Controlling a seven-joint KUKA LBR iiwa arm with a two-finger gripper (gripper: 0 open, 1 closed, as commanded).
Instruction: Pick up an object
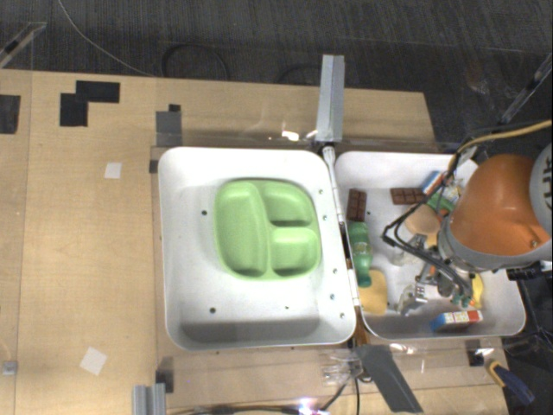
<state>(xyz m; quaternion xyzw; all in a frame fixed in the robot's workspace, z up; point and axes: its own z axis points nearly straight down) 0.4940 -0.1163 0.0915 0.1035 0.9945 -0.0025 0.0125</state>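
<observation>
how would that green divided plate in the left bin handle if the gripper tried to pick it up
The green divided plate looks like rigid moulded plastic, so probably stiff and light. It lies flat and wide in the left bin, so it likely won't roll, but its smooth rounded rim may slip from the gripper.

No text, label, brand, number or sign can be read here; the small red, white and blue box (455,320) at the lower right is too blurred to read.
</observation>
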